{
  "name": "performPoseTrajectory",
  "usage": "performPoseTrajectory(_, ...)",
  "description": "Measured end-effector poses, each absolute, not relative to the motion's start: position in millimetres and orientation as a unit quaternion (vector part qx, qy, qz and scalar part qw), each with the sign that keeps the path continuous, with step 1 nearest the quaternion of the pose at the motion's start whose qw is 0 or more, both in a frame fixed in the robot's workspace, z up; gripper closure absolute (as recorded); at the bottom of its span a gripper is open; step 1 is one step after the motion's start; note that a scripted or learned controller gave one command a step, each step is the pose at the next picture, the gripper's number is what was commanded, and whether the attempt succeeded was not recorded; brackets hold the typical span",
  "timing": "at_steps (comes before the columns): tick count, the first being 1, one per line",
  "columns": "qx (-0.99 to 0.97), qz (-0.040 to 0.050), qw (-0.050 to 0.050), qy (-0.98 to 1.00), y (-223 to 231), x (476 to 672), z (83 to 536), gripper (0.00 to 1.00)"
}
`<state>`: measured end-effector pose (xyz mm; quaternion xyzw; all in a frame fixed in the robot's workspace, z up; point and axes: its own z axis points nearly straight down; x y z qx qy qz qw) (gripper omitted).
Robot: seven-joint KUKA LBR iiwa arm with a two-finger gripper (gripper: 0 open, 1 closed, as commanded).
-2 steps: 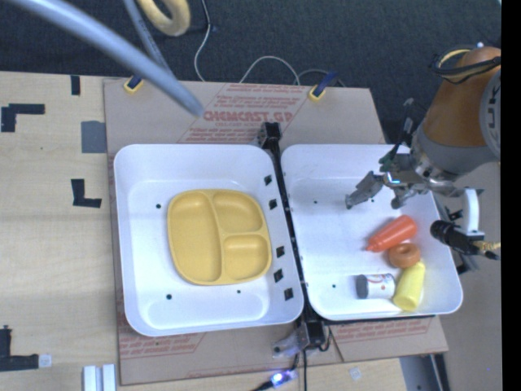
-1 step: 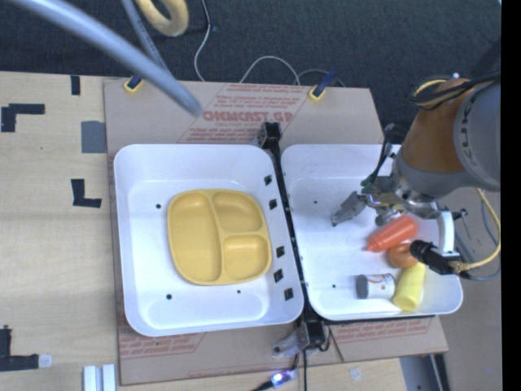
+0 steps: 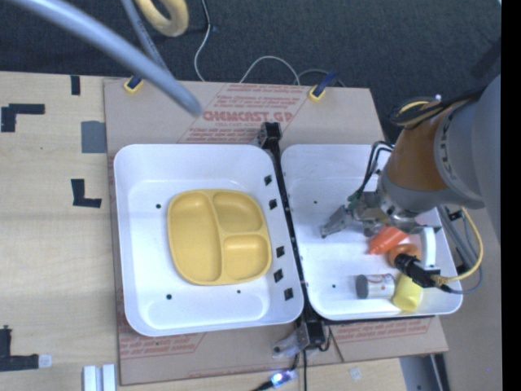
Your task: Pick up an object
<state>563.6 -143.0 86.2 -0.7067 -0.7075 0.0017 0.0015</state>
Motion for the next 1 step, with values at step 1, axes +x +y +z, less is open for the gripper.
performPoseTrajectory(1, -0.706, 0.001, 0.001, -0.708, -142.2, 564.3, 98.9, 1.0)
